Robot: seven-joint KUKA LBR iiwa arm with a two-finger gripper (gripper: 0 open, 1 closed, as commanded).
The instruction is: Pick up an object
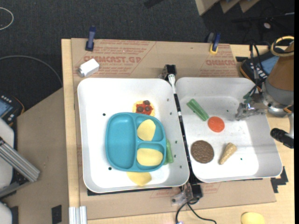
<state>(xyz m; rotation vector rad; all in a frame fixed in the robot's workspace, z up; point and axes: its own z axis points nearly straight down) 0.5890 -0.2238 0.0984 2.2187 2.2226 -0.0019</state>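
Bench [117, 55]: you see a cardboard-topped surface carrying two shallow white bins side by side, with two blue clamps at its far edge.
Left bin [91, 125]: it holds the tray, with a small red-and-dark piece [145, 108] just beyond the tray's far edge and a yellow piece [139, 177] sticking out under its near edge.
Right bin [261, 164]: it holds four loose items, well apart from one another.
Arm [282, 78]: it reaches in from your right, and its wrist hangs over the right bin's far right corner.
Tray [121, 141]: blue, with three compartments; the two smaller ones on its right side each hold a yellow piece.
Gripper [244, 110]: it sits low at the right bin's right side; you cannot tell how the fingers stand, and nothing shows between them.
Cookie [202, 151]: brown disc, near the right bin's front left.
Green stick [197, 109]: lies at a slant in the far left part of the right bin.
Cone [227, 153]: tan, just right of the cookie, not touching it.
Red disc [216, 124]: the item nearest the gripper, left of it and clearly apart.
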